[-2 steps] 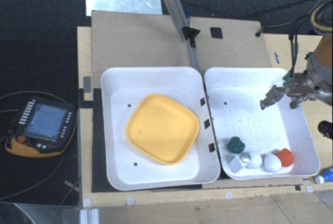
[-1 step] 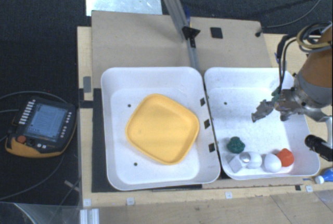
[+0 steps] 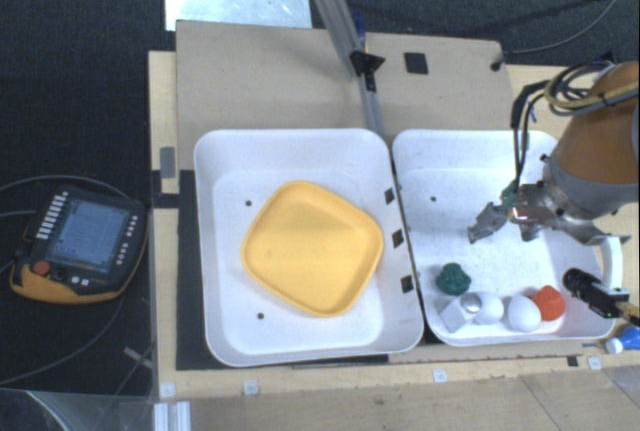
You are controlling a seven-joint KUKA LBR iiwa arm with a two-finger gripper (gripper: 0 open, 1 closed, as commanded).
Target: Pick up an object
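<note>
I logged, left to right: teach pendant (image 3: 78, 249) beside the worktop (image 3: 260, 79); left bin (image 3: 215, 219) holding a yellow plate (image 3: 312, 246); right bin (image 3: 440, 169) with a green object (image 3: 454, 278), grey piece (image 3: 453, 313), two white balls (image 3: 524, 312), orange ball (image 3: 547, 300) along its near edge; fingers (image 3: 507, 222) spread, pinching nothing, above the bare bin floor.

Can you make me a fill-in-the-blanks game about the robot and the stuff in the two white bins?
1. The yellow plate lies in the ____ bin.
2. The green object sits in the ____ bin.
3. The white ball touches the ____ ball.
4. The gripper hangs over the ____ bin.

Missing words: left; right; orange-red; right
</note>
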